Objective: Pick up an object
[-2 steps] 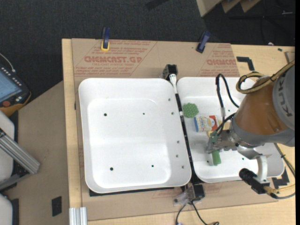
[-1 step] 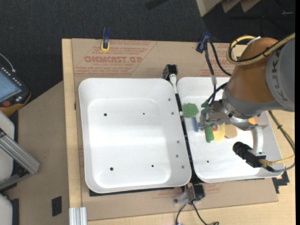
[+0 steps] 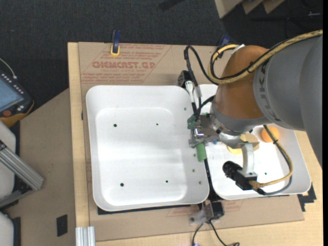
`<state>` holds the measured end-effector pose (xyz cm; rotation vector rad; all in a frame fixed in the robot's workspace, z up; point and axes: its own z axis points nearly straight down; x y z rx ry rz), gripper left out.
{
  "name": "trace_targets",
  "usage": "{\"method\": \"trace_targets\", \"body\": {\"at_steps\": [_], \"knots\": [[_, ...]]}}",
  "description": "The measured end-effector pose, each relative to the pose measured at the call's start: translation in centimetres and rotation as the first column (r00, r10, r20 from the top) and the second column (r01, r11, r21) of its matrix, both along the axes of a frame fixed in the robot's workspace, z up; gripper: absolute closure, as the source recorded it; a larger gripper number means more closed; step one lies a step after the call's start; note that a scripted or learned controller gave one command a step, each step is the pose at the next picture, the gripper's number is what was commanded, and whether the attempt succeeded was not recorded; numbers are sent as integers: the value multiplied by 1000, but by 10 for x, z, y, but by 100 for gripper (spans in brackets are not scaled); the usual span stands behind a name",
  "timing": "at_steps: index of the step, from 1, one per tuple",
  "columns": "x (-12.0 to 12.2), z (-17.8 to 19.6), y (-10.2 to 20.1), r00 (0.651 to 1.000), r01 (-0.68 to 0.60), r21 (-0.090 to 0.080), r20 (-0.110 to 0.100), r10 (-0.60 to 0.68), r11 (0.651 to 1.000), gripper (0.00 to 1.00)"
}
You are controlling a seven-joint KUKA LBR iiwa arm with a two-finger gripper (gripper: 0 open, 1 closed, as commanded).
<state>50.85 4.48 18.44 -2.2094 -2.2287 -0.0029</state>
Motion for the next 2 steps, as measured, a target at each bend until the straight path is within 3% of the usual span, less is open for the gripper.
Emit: {"method": "trace_targets", "body": {"at_steps": [2], "knots": [[1,20,-5,1000,8,-3,4,-8,1000,100]]}}
